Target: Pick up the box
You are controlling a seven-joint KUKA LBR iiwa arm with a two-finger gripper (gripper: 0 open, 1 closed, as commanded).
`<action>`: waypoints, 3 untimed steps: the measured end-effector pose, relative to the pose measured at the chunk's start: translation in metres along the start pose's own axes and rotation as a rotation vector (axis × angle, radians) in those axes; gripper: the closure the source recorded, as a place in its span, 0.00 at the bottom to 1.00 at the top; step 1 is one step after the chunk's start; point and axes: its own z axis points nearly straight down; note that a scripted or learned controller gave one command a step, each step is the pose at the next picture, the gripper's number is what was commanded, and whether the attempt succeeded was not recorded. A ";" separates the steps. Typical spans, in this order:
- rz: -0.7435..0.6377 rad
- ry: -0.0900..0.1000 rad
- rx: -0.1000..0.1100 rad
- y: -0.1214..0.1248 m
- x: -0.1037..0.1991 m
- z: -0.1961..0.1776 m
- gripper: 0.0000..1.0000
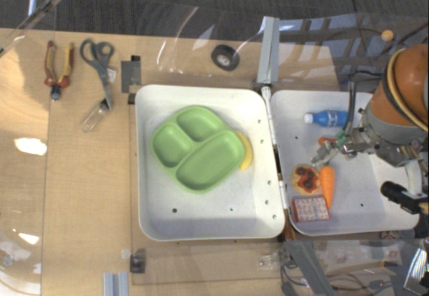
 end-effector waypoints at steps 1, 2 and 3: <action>-0.070 -0.001 -0.001 0.036 -0.042 0.067 0.00; -0.093 -0.002 0.004 0.115 -0.099 0.080 0.00; -0.100 -0.006 0.003 0.116 -0.099 0.068 1.00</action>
